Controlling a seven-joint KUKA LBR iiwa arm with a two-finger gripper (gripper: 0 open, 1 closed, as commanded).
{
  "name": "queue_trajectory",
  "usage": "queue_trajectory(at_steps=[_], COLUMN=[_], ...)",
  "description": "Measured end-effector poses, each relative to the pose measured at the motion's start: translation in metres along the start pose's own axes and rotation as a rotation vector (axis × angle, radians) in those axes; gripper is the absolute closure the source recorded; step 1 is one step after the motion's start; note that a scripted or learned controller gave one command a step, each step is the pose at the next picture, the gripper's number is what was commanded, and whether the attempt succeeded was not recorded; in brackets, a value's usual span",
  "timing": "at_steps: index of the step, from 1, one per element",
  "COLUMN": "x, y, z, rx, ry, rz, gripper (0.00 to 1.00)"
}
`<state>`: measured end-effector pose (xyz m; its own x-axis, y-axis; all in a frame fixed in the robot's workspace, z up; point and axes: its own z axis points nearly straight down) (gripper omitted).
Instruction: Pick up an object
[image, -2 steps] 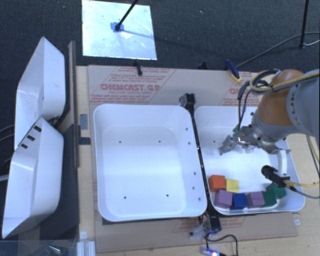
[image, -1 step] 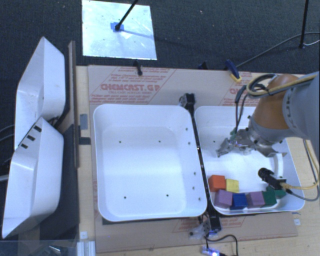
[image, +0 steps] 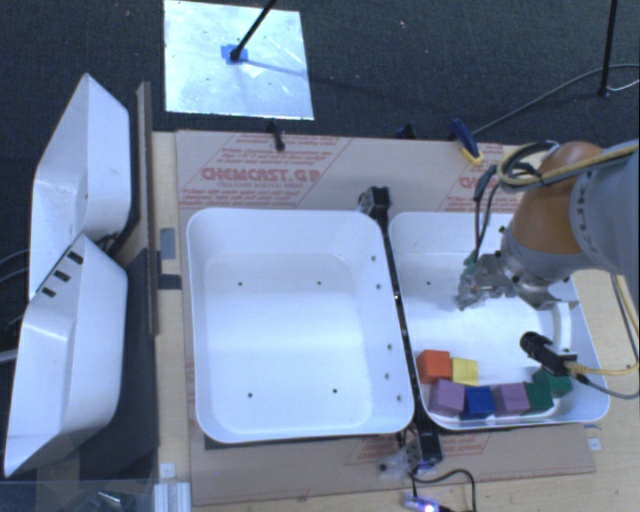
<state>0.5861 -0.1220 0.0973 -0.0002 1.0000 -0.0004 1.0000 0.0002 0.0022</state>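
Down on the desk (image: 300, 165) sit two white bins side by side. The left bin (image: 295, 325) is big and shows small dark dots on its floor. The right bin (image: 425, 245) has the blocks in it.

The blocks all lie close together along the near edge of the right bin. An orange block (image: 433, 365) is at the left end, and a yellow block (image: 465, 371) touches it. In front of them are a purple block (image: 447, 397), a blue block (image: 479, 402) and another purple block (image: 513, 399) in a row. A green block (image: 545, 388) sits at the right end, by the bin's corner.

The grey arm (image: 600, 215) with its orange band (image: 550, 210) comes in from the right. Its jaws (image: 478, 288) hang over the middle of the right bin, well apart from the blocks. Nothing can be seen in the jaws, and how far open they are cannot be told. A black part (image: 540, 349) sticks out low on the arm, just above the green block, and covers a bit of it.

A black strip (image: 393, 290) runs between the two bins. Thin cables (image: 500, 185) curl near the arm. A shiny square plate (image: 238, 58) lies on the dark floor behind the desk. Two more white tubs (image: 70, 270) lean at the left side.
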Motion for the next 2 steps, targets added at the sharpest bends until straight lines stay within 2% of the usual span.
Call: queue_trajectory(at_steps=[1, 2], x=[-0.001, 0.001], y=[-0.003, -0.008], z=[-0.062, -0.107], rx=[-0.004, -0.002], ry=[0.0, 0.0], rz=[0.0, 0.0], gripper=[1.0, 1.0])
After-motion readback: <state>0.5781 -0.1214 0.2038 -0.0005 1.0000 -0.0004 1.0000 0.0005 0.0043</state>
